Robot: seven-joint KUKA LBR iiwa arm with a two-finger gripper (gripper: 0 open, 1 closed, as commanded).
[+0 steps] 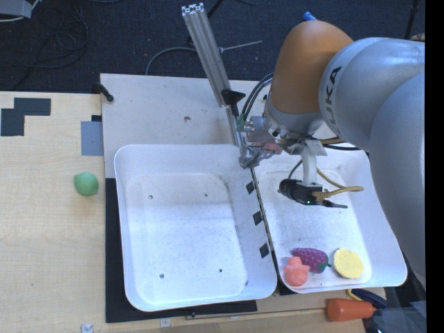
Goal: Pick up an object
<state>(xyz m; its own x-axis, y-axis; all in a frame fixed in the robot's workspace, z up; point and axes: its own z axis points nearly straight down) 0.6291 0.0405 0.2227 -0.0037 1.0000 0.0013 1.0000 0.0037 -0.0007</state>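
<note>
My gripper [254, 151] hangs over the far end of the divider between the two white bins, under the arm's orange band. Three toy foods lie at the near end of the right bin [378, 207]: a purple bunch of grapes [309, 257], a salmon-pink piece [296, 272] touching it, and a yellow round piece [348, 263]. All three sit well toward the front from the gripper. Nothing shows between the gripper's tips from this angle.
The left bin [139, 159] stands beside the right one. A green ball [86, 184] rests on the wooden bench to the left. An orange carrot-like toy [350, 309] lies outside the right bin's front rim. A slanted aluminium bar [211, 57] rises behind the gripper.
</note>
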